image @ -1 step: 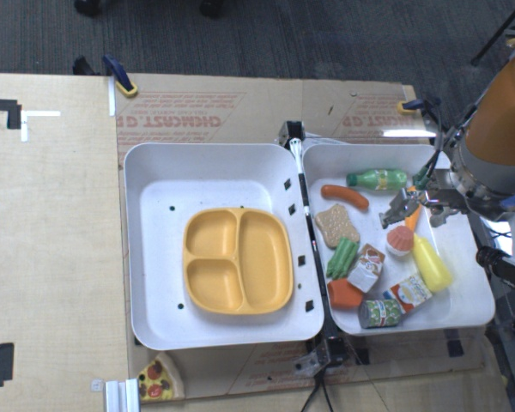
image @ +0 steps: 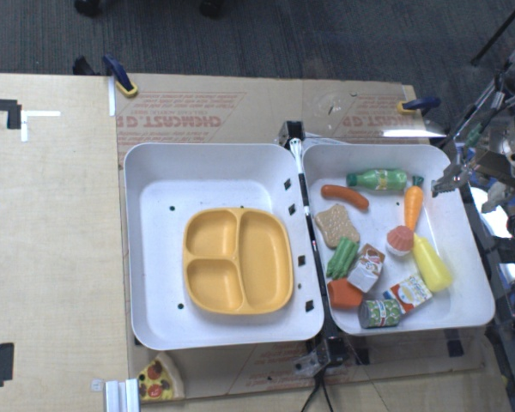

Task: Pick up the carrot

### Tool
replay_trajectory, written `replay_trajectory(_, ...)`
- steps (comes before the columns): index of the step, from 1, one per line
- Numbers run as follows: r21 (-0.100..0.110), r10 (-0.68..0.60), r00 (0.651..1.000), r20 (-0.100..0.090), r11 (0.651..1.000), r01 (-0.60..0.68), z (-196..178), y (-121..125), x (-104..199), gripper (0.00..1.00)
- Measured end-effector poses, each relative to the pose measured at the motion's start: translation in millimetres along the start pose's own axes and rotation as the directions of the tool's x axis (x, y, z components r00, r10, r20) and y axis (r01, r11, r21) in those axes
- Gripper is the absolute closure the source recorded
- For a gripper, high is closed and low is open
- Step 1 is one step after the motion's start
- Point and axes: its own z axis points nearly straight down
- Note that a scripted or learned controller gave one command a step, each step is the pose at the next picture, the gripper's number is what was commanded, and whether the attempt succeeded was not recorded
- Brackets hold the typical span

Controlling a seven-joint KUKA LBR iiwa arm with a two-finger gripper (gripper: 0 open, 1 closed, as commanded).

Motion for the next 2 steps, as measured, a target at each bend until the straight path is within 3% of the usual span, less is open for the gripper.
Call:
replay_trajectory(1, 0.002, -0.058, 0.998, 0.000, 0.998, 0.058, 116, 28, 20, 0.00)
replay_trajectory(2, 0.001, 0.131, 0.991, -0.001, 0.991, -0.131, 165, 62, 21, 0.00)
